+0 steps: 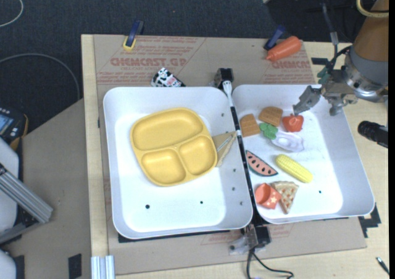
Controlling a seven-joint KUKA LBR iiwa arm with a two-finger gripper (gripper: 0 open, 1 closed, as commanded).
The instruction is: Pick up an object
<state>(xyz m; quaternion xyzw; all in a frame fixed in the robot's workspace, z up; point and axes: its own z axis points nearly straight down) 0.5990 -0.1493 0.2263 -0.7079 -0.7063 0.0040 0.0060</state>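
The right bin (345, 166) holds a scatter of toy food. Nearest the tool is a red tomato-like piece (293, 123), lying in the upper middle of that bin, with a brown bread-like piece (270, 115) just to its left and a green leafy piece (268, 129) below that. A tan cracker-like square (249, 126) sits near the bin's left wall. Just below the red piece lies a pale, whitish-lilac object (289, 142). Further down are a watermelon slice (260, 164), a yellow corn cob (293, 168) lying at a slant, and at the bin's near edge a second red piece (265, 194) touching a waffle-patterned wedge (286, 194).

The tool (315, 102) hangs over the upper right part of this bin, just above and to the right of the red tomato-like piece; one grey finger (303, 100) slants down toward it. Nothing is seen between the fingers, and whether they stand apart or together cannot be told. The arm (370, 49) comes in from the right.

The left bin (117, 166) carries a yellow divided plate (173, 145) with three compartments, and a tan wedge (223, 145) lies against the plate's right edge. On the tabletop (99, 68) beyond the bins lie an orange carrot-like toy (284, 48), a black-and-white spotted object (165, 78) and a blue-and-yellow clamp (131, 36).
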